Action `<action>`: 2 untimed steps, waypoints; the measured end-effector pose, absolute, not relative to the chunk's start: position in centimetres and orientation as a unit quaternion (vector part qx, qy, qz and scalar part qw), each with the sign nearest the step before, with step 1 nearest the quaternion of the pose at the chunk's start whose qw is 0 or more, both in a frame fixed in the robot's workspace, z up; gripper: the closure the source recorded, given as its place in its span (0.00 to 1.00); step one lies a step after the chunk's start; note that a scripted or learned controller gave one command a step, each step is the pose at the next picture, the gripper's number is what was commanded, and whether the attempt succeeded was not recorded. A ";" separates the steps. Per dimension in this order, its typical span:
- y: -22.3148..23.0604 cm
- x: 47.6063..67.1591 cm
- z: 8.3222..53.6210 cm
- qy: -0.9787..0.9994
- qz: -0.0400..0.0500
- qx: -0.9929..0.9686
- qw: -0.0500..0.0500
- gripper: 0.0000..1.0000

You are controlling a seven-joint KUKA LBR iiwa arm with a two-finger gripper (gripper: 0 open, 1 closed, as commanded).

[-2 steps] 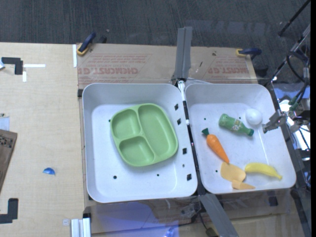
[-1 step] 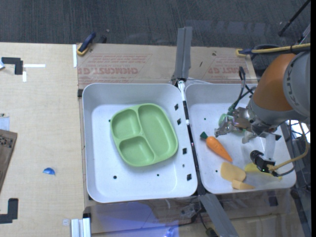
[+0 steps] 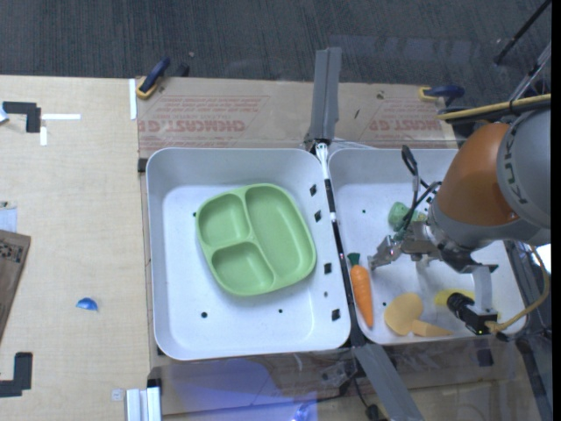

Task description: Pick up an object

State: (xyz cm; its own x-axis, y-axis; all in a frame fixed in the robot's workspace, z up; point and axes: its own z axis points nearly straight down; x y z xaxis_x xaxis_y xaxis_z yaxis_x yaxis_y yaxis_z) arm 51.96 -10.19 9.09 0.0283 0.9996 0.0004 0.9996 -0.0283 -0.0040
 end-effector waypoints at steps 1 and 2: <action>-14.6 58.9 10.3 -0.677 0.001 -0.736 0.000 0.00; -13.1 64.0 9.2 -0.754 0.000 -0.657 -0.001 0.00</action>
State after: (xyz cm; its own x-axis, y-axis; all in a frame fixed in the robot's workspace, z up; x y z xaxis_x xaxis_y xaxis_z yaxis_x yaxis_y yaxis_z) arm 64.02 -13.13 9.22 -0.1366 0.9906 -0.0025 0.9906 0.1366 0.0010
